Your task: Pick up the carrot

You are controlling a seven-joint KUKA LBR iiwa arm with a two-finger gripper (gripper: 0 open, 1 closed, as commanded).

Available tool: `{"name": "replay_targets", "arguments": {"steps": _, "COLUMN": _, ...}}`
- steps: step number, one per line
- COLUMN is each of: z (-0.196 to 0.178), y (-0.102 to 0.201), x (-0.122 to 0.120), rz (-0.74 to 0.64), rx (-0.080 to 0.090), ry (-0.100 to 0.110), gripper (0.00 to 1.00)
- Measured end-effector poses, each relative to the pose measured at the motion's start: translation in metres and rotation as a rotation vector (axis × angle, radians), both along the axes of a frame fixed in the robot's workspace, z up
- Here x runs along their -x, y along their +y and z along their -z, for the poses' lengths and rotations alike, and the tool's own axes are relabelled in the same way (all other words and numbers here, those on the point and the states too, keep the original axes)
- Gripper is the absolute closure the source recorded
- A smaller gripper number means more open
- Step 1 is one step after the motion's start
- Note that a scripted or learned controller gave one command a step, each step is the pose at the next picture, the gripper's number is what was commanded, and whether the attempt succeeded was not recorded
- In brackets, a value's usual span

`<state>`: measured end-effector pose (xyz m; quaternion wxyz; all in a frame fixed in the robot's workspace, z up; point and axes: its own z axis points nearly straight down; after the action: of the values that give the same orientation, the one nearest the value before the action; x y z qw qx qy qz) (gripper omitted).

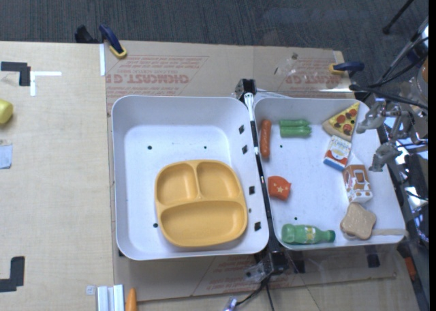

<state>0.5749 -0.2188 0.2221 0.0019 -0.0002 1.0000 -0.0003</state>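
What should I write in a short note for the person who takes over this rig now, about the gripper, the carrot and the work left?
Gripper: at the right bin's far right edge, above the bin; nothing seen between its fingers.
Carrot: lies in the right bin, along its left wall, beside the green beans.
Done: nothing yet; the carrot is untouched.
Left: move across the bin to the carrot, go down, close on it and lift.

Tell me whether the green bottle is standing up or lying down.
Lying down. The green bottle rests on its side along the near edge of the right bin, cap pointing toward the bread slice.
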Motion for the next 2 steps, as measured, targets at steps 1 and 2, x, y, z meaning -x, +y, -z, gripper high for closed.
{"name": "replay_targets", "arguments": {"steps": 1, "z": 0.130, "y": 0.079, "x": 0.041, "rz": -0.214, "rx": -0.001, "ry": 0.001, "gripper": 0.00}}
{"name": "replay_targets", "arguments": {"steps": 2, "z": 0.034, "y": 0.009, "x": -0.051, "rz": -0.305, "rx": 0.002, "ry": -0.005, "gripper": 0.00}}
